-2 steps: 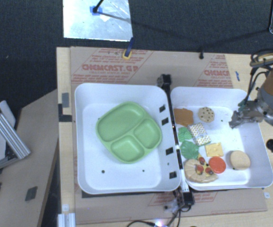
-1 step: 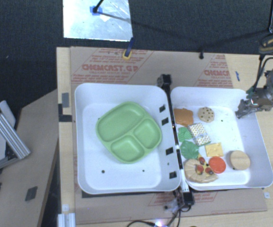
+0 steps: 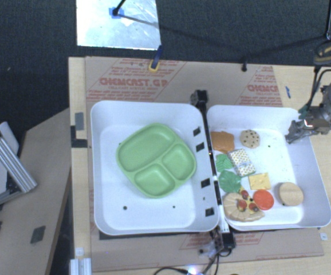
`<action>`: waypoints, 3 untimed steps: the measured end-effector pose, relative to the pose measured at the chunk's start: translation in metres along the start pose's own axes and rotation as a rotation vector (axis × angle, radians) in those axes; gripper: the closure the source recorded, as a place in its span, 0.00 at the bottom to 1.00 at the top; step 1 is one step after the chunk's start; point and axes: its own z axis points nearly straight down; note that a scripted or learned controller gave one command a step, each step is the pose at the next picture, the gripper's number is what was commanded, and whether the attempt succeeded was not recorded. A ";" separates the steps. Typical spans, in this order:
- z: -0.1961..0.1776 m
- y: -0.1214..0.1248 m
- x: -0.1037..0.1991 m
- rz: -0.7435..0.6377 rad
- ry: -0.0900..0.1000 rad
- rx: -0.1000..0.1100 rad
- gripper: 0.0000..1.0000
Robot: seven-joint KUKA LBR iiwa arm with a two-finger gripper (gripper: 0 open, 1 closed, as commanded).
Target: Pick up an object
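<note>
Arm: the grey KUKA arm entered from the right, its two-finger gripper (image 3: 296, 132) poised at the upper right rim of the right shallow white bin (image 3: 303, 171), apparently above the wall and not among the items.
Gripper state: could not be told; the tip was small and dark against the rim, and nothing was seen in it.
Right bin contents: toy food lay clustered along the left side, near the divider: an orange-brown toast-like square (image 3: 223, 141), a round speckled cookie (image 3: 249, 138), a small patterned white packet (image 3: 243, 161) lying over green leaf-shaped pieces (image 3: 228, 179), a yellow cheese-like square (image 3: 259, 181), a red round tomato-like disc (image 3: 263, 199), a tan round wooden-looking disc (image 3: 291, 194) and a pizza slice with toppings (image 3: 241, 206).
Task's thing: any of these would serve; the cookie was the nearest to the gripper, with bare bin floor between them.
Placement reasoning: the crowding on the left likely made the tan disc or the cookie the easier targets, each being apart from its neighbours.
Left bin: the second white bin (image 3: 105, 153) held a pale green three-compartment plastic tray (image 3: 156, 160), set slightly askew.
Stage: judged as the approach, with no pick yet made.
</note>
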 end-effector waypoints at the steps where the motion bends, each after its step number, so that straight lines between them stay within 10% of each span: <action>1: -0.009 0.024 0.045 -0.004 0.001 -0.001 1.00; 3: 0.010 0.061 0.149 -0.005 0.002 0.000 1.00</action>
